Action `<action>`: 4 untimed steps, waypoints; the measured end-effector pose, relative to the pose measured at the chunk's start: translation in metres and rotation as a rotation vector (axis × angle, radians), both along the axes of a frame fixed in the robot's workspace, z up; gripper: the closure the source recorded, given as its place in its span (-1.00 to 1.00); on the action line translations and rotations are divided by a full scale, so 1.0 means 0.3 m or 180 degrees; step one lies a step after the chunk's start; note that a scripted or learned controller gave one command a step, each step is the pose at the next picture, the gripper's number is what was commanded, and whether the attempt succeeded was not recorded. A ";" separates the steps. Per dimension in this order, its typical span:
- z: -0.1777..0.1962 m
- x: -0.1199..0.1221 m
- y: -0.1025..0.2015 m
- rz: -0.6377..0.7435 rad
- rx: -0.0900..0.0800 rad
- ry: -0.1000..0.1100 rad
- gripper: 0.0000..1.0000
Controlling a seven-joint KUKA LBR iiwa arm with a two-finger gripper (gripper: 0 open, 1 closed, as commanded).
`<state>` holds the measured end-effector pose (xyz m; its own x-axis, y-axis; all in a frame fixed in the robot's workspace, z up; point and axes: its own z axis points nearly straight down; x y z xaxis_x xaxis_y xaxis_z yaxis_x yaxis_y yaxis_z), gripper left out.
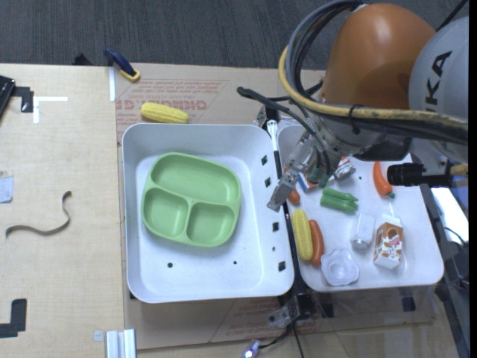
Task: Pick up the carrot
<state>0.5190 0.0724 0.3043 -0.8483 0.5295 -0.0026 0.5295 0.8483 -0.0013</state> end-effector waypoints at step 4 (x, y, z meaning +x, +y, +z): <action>-0.701 0.100 0.216 -0.0521 0.0016 -0.0019 -1.00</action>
